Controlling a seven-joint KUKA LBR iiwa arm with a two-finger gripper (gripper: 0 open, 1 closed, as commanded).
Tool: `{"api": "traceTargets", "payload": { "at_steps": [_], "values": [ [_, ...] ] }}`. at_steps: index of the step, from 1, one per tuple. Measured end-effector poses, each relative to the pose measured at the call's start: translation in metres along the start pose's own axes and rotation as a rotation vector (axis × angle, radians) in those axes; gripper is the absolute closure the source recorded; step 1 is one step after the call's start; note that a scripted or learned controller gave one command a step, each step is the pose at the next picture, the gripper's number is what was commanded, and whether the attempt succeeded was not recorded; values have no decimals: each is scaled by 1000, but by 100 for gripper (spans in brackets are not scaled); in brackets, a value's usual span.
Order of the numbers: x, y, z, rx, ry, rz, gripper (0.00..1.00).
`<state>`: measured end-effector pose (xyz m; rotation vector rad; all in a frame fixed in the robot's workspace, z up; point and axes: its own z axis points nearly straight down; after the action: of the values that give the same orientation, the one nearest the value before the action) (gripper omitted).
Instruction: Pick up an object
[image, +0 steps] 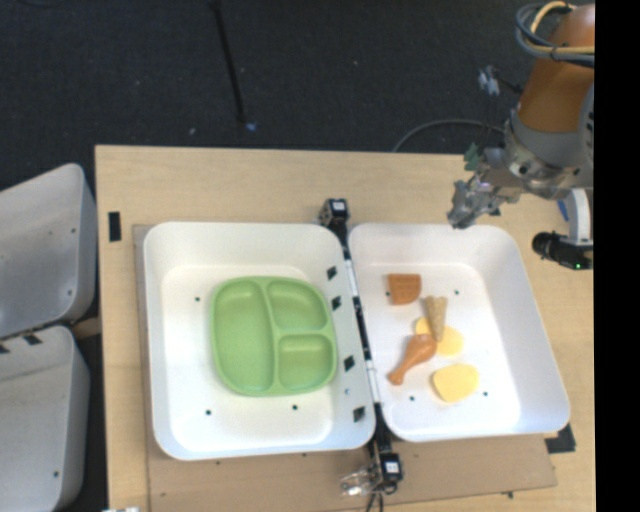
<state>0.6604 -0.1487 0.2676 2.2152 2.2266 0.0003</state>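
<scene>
In the right white bin (520, 300) on the worktop lay a yellow plastic disc (455, 382), an orange drumstick (414, 358), a tan cone (436, 314) and a brown wedge (404, 288). At one o'clock beyond them hovered the pincer (462, 212); its state could not be told.

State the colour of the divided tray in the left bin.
Light green: the divided tray shows plainly in the camera view, lying in the left white bin.

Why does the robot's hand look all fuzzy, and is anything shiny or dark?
In the camera view the tool is blurred and small; the white bins look bright, almost washed out; the floor past the bench is dark; the green tray and the toy food stay fairly sharp with soft shadows.
</scene>
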Motion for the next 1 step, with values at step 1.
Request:
{"api": "traceTargets", "payload": {
  "at_steps": [1],
  "values": [
    [46, -16, -6, 0, 1, 0, 100]
  ]
}}
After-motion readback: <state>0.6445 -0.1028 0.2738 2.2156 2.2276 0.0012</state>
